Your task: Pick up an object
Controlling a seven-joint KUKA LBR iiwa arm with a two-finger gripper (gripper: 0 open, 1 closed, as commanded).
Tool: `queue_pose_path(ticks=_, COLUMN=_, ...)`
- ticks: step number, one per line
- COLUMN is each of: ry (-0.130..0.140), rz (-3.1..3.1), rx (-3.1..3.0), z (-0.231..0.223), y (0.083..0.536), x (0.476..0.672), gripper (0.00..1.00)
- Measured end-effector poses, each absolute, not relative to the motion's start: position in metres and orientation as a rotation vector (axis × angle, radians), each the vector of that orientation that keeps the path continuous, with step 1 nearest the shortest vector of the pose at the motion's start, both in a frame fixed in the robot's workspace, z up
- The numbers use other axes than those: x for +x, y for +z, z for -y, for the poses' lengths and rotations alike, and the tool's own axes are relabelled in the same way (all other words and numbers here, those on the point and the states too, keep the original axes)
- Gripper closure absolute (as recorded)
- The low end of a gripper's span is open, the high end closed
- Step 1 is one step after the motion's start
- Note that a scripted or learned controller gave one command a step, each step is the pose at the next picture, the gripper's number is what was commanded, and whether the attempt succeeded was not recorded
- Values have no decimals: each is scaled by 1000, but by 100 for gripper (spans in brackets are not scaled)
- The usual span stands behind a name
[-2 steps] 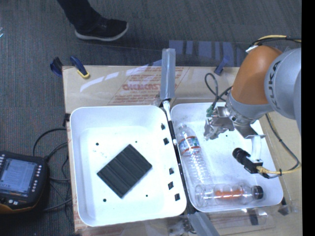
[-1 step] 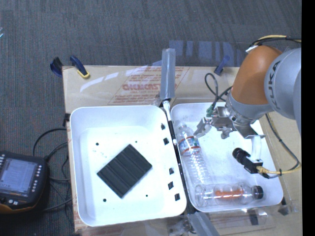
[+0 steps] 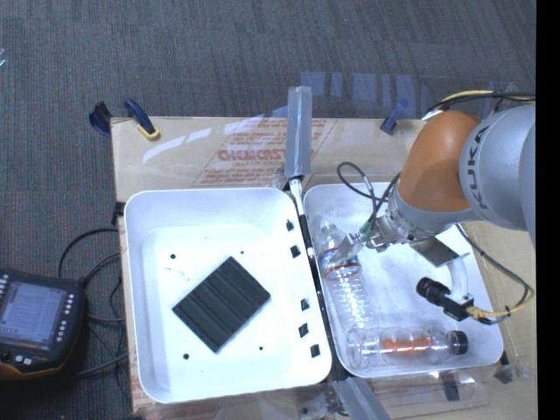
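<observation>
**Claw low over a clear bottle in the right bin**

From above, the camera view showed two white bins side by side on the bench (image 3: 166, 160). The grey arm (image 3: 507, 164) reached in from the right, and its orange band (image 3: 442, 169) sat over the far part of the right bin (image 3: 394, 291).

The claw (image 3: 359, 241) was down inside that bin, near its far left corner. It sat just at the far end of a clear bottle (image 3: 352, 291), which lay lengthwise along the bin's left wall. Whether the claw was apart, together or clamped on the bottle could not be told — the wrist and the bottle's glare hid the tip. Nothing could be seen gripped in it.

A second clear bottle (image 3: 402, 345) lay crosswise along the near wall of the same bin. It had something orange-red inside and a dark cap at its right end. Its left end lay close to the near end of the first bottle.

The left bin (image 3: 201, 234) held a black ribbed pad (image 3: 221, 303), lying flat and turned corner-on, a little nearer than the middle — well apart from the claw.

On the carpet left of the bench lay a teach pendant (image 3: 31, 318) with its cable. A blue clamp (image 3: 140, 119) gripped the bench's far left edge.
</observation>
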State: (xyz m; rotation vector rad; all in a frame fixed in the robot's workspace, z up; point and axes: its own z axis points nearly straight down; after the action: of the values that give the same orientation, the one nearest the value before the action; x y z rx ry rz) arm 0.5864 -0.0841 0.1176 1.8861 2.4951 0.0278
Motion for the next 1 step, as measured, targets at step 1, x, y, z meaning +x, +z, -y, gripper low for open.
queue_pose_path(ticks=1, ry=3, rz=-2593, rx=1774, z=85, y=88, x=586, gripper=0)
